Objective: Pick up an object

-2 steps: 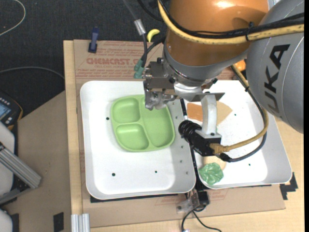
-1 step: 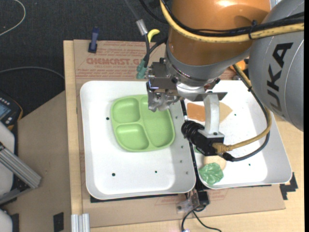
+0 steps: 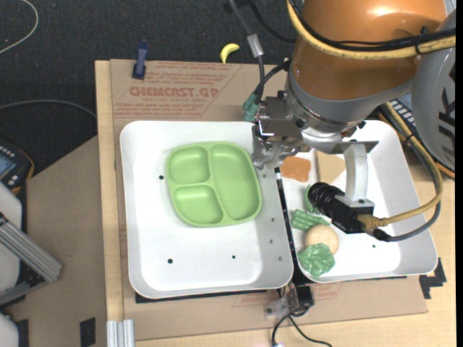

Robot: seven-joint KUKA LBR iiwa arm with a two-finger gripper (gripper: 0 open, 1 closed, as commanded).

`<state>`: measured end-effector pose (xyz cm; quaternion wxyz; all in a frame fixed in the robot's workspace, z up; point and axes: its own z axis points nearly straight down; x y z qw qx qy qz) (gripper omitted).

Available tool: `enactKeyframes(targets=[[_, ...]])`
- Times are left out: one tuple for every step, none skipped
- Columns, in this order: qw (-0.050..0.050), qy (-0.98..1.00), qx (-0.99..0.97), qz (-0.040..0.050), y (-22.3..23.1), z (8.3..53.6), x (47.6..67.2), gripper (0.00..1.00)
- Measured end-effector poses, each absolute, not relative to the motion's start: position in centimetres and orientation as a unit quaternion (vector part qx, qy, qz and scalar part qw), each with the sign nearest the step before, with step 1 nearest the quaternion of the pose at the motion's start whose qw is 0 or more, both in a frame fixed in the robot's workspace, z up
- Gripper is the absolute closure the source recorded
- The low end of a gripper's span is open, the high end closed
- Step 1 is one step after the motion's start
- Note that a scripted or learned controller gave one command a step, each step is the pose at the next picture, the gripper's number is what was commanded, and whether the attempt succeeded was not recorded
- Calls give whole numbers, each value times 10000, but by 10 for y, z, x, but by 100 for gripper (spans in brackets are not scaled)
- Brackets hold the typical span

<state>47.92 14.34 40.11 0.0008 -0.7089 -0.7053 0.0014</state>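
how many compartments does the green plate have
3. The green plate lies in the left bin. One compartment is upper left, one lower left, and a long one runs down its right side. None looks hidden.

This is a robotics lab, no question. A big grey and orange robot arm [image 3: 362, 42] hangs over the counter [image 3: 108, 194], black and yellow cables [image 3: 405, 215] looping off it. Two shallow white bins [image 3: 145, 251] sit side by side on a cardboard sheet [image 3: 173, 85] with printed lettering, a test rig rather than a kitchen. The items are props: a green divided plate [image 3: 214, 183] and toy food [image 3: 317, 259]. Dark carpet [image 3: 72, 42] surrounds the counter, loose wires [image 3: 22, 13] trailing across it, and a metal rail [image 3: 29, 255] sits at the left.
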Motion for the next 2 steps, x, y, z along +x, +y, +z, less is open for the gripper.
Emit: enactKeyframes(targets=[[17,-7084,-7058,25,186,359,478,100],[0,-7033,-7109,23,96,343,506,100]])
